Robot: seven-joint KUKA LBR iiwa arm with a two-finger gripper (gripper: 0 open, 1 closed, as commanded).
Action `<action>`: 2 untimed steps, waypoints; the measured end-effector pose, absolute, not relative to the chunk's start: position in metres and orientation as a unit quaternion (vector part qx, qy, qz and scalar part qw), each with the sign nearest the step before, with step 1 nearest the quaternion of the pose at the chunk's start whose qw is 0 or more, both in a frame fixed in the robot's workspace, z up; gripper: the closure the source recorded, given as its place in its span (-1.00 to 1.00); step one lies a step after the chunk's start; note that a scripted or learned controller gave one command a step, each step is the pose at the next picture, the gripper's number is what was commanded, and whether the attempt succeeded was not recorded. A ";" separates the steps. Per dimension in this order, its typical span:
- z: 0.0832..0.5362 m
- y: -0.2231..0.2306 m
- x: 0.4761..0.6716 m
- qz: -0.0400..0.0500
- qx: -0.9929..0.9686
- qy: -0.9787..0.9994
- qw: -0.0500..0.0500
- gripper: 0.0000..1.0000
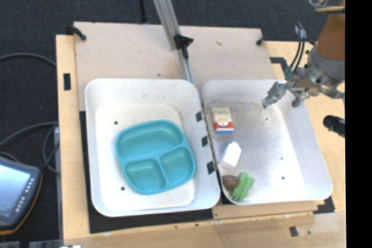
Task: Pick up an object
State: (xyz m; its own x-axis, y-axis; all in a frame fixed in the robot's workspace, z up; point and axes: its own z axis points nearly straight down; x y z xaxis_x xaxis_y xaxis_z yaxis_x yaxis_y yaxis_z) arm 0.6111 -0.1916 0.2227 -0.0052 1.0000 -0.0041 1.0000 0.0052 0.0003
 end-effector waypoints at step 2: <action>0.202 -0.041 0.505 0.001 0.704 0.710 -0.001 -1.00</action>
